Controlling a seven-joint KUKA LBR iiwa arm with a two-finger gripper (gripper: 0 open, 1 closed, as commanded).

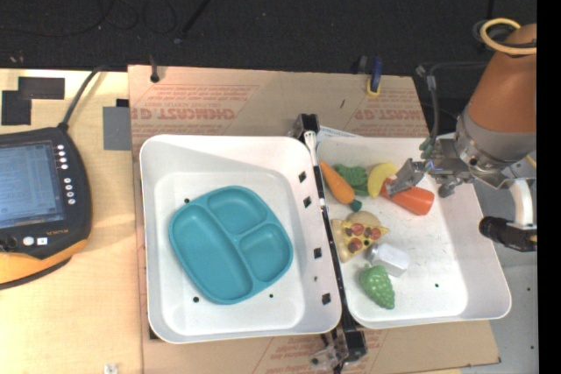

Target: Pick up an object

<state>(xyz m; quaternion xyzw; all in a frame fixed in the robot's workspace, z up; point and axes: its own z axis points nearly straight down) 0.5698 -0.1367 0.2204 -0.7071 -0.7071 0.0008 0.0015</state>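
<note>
Fingers [410, 179] state unclear above orange pepper [414, 200], seven toys right bin [478, 276], one teal tray [230, 243]

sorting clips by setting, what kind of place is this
Probably a robot lab bench: a robot arm over two white bins, plastic toy food, and a control tablet beside them.

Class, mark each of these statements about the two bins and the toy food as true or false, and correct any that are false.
1. The teal divided plate lies in the left bin. True.
2. The toy carrot lies on the teal plate. False: it lies in the right bin, near the divider.
3. The gripper is over the right bin, by the red-orange piece. True.
4. The green bumpy toy sits at the far end of the right bin. False: it lies near the bin's front edge.
5. The pizza slice lies in the right bin. True.
</note>
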